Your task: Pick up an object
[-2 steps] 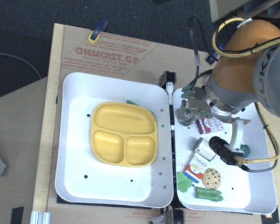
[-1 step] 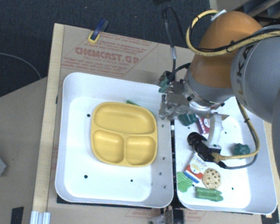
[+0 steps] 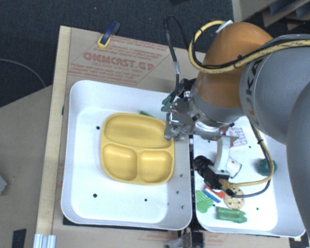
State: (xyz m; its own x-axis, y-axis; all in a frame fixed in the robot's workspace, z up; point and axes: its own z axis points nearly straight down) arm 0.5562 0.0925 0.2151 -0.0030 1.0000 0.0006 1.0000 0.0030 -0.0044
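Gripper (image 3: 171, 130) hangs at the yellow tray's (image 3: 136, 148) right rim; whether its fingers are spread is unclear.

Two white bins (image 3: 79, 155) – one yellow divided tray (image 3: 136, 148); a few small green pieces (image 3: 230, 215) in the other.

So we've got a mustard-yellow divided plate (image 3: 136, 148) sitting in the plain white left bin (image 3: 79, 155), which has a few tiny black dots on its floor. The right bin (image 3: 270, 210) is white too, with green bits near its front edge (image 3: 230, 215) and a small red-and-blue piece (image 3: 212, 192). We see the arm (image 3: 302, 86) in grey with its orange band (image 3: 230, 62). The bench board (image 3: 119, 58) is tan with red lettering, plus a blue-and-yellow clip (image 3: 107, 35) at its back edge.
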